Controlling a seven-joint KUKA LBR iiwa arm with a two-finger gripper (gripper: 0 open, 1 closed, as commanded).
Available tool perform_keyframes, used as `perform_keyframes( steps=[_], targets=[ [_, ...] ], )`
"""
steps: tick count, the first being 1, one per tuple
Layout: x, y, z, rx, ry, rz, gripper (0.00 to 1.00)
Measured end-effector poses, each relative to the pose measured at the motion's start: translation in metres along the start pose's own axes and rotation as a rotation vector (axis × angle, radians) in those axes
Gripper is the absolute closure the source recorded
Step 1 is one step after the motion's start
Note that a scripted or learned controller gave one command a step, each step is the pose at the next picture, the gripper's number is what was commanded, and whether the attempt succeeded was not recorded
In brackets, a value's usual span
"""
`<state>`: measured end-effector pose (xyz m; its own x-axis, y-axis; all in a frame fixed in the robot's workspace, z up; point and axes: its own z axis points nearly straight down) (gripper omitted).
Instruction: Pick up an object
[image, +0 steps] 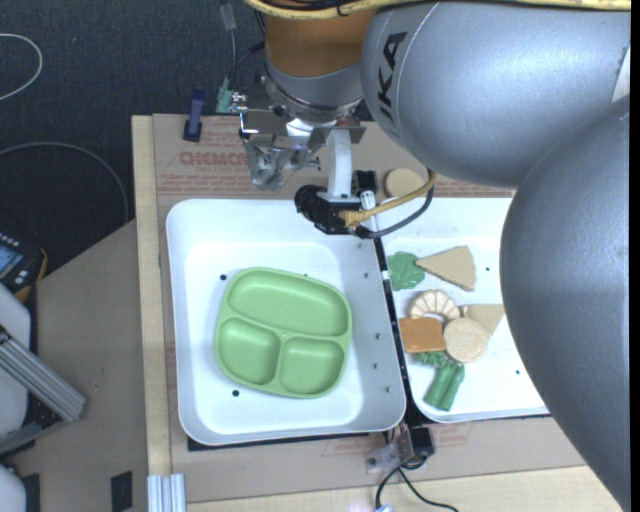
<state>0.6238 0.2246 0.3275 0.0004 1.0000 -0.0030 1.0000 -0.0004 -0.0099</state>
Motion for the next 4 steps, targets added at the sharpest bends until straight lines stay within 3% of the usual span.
perform_keyframes(
  steps=[1, 2, 3, 4],
  targets=[
    [0.000, -0.063, 0.147, 0.010, -0.003, 0.000, 1.00],
    [-0.027, 0.016, 0.147, -0.014, 0.002, 0.004, 1.00],
    [-0.001, -0.025, 0.067, -0.018, 0.008, -0.005, 1.00],
    [0.000, -0.093, -0.139, -0.029, 0.013, -0.005, 1.00]
  ],
)
